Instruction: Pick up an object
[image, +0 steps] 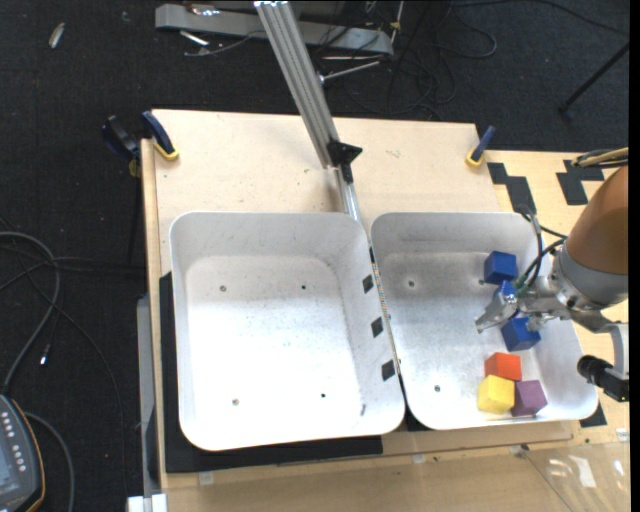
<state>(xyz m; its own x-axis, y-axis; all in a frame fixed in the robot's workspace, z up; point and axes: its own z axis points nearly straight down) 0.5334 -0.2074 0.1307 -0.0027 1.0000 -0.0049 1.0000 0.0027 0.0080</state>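
In the right bin (430, 400), a blue block (500, 266) lies near the far right corner. A second blue block (521, 334) sits just under my gripper (510, 312), which reaches in from the right, low over the bin floor. Whether the gripper touches this block is unclear. Closer to the front edge, an orange block (504, 365), a yellow block (495, 396) and a purple block (529, 397) huddle together. The grey arm with its orange band (605, 235) rises at the right edge.
The left bin (200, 300) stands beside the right one, the two meeting at a shared rim (380, 320). A slanted metal pole (305, 85) comes down behind the bins. Clamps (160, 135) (480, 148) grip the bench's far corners.
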